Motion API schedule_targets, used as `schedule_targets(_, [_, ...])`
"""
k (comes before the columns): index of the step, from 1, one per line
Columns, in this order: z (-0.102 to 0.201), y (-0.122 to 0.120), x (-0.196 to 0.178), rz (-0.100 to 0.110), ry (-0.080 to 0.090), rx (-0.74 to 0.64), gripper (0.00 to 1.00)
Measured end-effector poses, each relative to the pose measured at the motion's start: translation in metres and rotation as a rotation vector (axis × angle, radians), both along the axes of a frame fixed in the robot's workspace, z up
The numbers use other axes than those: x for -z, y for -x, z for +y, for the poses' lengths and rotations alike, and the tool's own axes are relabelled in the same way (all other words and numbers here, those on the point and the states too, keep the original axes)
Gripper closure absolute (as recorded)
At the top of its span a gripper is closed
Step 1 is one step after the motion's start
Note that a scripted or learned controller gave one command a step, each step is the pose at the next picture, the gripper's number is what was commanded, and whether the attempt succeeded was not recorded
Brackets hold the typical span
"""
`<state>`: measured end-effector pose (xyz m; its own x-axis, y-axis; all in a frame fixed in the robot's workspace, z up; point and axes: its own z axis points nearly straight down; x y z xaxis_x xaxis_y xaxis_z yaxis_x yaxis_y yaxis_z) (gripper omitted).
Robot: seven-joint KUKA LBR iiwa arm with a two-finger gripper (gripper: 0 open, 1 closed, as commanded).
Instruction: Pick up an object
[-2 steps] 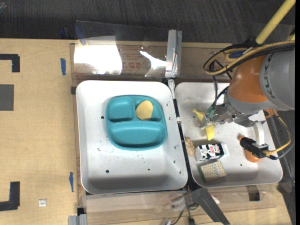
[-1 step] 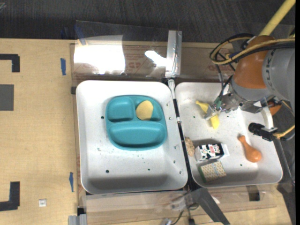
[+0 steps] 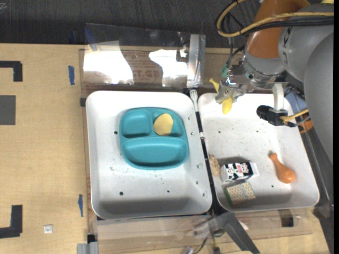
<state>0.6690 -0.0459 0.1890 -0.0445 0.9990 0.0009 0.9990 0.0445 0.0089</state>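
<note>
My gripper (image 3: 227,94) hangs over the far left corner of the right bin (image 3: 302,142). It is shut on a yellow banana (image 3: 227,107). One end of the banana sticks out below the fingers and the other tip shows up and to their left. In the same bin lie an orange gourd-shaped toy (image 3: 282,169), a small cow-patterned carton (image 3: 239,171), a greenish box (image 3: 241,193) and a tan biscuit-like piece (image 3: 214,165).
The left bin (image 3: 100,157) holds a teal divided plate (image 3: 153,148) with a yellow lemon (image 3: 163,124) in its far right compartment. A metal divider (image 3: 196,62) and clear sheet stand behind the bins. A black fitting (image 3: 269,113) on the arm overhangs the right bin.
</note>
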Motion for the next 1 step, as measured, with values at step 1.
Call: schedule_targets(1, [0.0180,0.0533,-0.1040,-0.008,0.000,0.003,1.00])
